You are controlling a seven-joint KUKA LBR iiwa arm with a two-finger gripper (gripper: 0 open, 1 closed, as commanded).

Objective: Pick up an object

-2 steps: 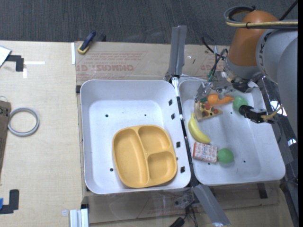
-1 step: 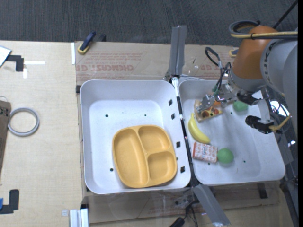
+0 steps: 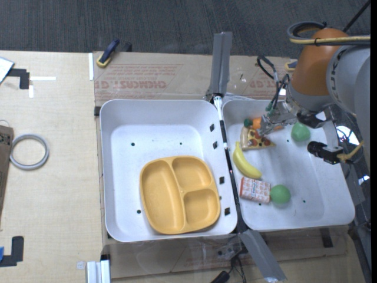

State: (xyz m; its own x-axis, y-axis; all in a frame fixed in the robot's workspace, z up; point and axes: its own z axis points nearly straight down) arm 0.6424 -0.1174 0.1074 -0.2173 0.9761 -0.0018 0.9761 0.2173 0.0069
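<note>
Two bins — left [image 3: 118, 175] holds yellow tray [image 3: 179, 193]; right [image 3: 318, 199] banana [image 3: 246, 163], carton [image 3: 255, 190]; claw [image 3: 272, 122] state unclear.

Two shallow white bins side by side on a wooden bench [image 3: 53, 211]. In the left bin [image 3: 118, 122], near its front edge: a yellow divided plate [image 3: 179, 193]. In the right bin [image 3: 330, 205]: a banana [image 3: 245, 163] along the left wall, a small red-and-white carton [image 3: 255, 190] near the front-left corner, touching a green ball [image 3: 281, 194] just to its right, a pizza-slice toy [image 3: 253, 138] towards the back-left, a small orange piece [image 3: 255, 122] just behind it, a second green ball [image 3: 301, 132] near the back-right. Above the pizza-slice toy, reaching in from the right: the grey arm with orange band [image 3: 315, 63], gripper [image 3: 274, 124] low over the toy's right end. On the bench's left edge: a tape roll [image 3: 28, 151]. Behind the bins, flattened cardboard [image 3: 147, 75] bearing a blue-and-yellow tool [image 3: 108, 52].
</note>
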